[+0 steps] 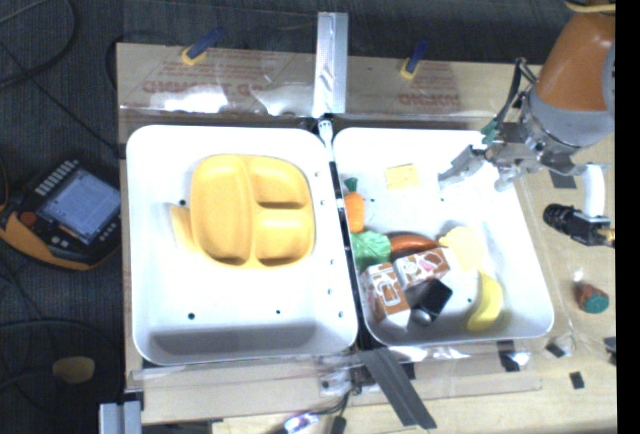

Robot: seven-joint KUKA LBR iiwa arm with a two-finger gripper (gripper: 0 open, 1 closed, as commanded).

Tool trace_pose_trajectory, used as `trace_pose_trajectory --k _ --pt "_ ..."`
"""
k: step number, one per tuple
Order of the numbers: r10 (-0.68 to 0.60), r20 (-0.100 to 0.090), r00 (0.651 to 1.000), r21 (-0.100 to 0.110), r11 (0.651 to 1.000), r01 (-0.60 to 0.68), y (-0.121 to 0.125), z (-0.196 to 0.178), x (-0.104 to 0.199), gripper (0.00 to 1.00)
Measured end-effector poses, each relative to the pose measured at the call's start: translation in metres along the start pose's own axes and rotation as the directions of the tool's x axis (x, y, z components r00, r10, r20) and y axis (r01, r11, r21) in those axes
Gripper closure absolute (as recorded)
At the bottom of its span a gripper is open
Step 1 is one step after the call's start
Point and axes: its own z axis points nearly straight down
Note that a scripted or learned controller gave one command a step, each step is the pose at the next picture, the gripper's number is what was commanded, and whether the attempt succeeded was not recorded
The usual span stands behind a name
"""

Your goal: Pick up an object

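Camera view from above, slanted: two white bins side by side on a wooden bench. Left bin (150,222) holds a yellow divided tray (250,207), turned bottom-up or not, cannot tell, sitting toward the bin's far half, centred. A thin yellow piece (180,222) pokes out at the tray's left edge.

Right bin (520,252) carries the clutter. Small pale yellow square (401,176) lies alone near the far edge, left of centre. Orange carrot-like toy (354,210) against the left wall. Green leafy toy (372,246) just beside it, nearer. Red-orange sausage shape (412,243) touches the green piece. Two printed snack packets (405,280) lean together toward the near edge, a black block (432,301) touching them on the near side. Pale yellow lump (463,246) at mid bin, banana (487,300) near the near right corner.

Arm (578,72) comes in from the right, orange band above a grey wrist, over the right bin's far right corner. Gripper (480,162) hangs over the far right part of the bin, above the floor, nothing between the fingers. Fingers (457,167) look spread apart, one tip pointing left toward the square, the other tip at the bin's right rim. Gripper is near the square but apart from it, well apart from the pile at the near edge.

Bench far edge: two blue-yellow clamps (202,46), a metal strip (331,62) between the bins. Handheld controller (65,212) on the floor left of the bench.
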Motion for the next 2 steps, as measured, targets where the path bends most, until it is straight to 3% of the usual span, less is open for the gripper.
trace_pose_trajectory --k 1,2 --pt "-0.012 0.0 1.0 -0.002 1.0 0.012 -0.037 0.104 0.028 0.0" --pt "0.069 0.003 0.998 -0.011 0.998 -0.069 -0.025 0.128 0.064 0.0"
